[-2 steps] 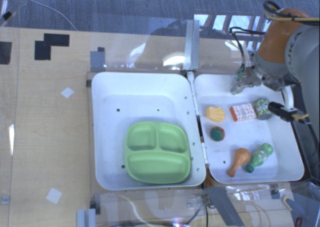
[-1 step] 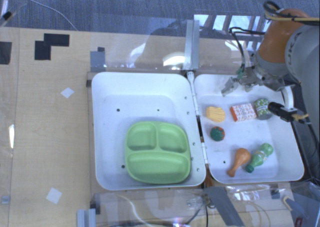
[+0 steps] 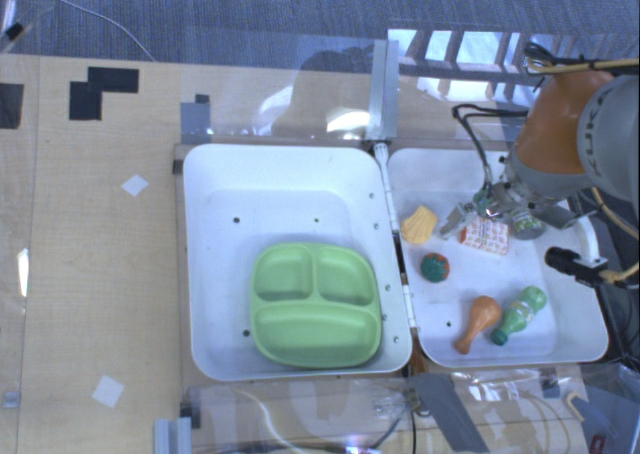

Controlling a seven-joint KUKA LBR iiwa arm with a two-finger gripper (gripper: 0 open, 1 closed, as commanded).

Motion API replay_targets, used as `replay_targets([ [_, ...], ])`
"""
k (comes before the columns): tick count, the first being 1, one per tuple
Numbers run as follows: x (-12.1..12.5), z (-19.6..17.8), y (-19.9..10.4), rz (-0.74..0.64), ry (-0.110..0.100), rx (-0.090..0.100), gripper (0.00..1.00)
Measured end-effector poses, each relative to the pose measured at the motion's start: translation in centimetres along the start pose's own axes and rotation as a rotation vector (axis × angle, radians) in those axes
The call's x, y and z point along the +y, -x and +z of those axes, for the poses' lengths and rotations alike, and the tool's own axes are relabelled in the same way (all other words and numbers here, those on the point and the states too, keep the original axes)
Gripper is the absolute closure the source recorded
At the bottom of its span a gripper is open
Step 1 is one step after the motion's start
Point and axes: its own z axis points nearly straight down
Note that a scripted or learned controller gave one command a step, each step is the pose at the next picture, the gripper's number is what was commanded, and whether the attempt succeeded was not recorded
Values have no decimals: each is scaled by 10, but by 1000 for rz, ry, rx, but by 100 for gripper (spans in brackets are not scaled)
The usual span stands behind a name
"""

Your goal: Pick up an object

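Left bin (image 3: pixel 215 202): green plate (image 3: pixel 316 304). Right bin (image 3: pixel 430 337): 5 toys.

Grey arm enters from 3 o'clock edge, orange band above wrist at upper right. Wrist angled down toward 8 o'clock. Gripper (image 3: pixel 482 214) low, at 9 o'clock side of wrist, fingertips pointing toward 8 o'clock.

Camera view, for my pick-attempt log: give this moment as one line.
gripper: over right bin, at red-patterned white packet | nearby: cheese wedge, drumstick | left bin: green divided plate
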Motion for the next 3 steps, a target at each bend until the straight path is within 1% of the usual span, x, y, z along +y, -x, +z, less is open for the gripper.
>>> replay_targets([
  [1, 3, -13, 0, -1, 8, -3, 100],
  [2, 3, -13, 0, -2, 8, -3, 0],
  [3, 5, -2, -51, -39, 4, -1, 0],
])
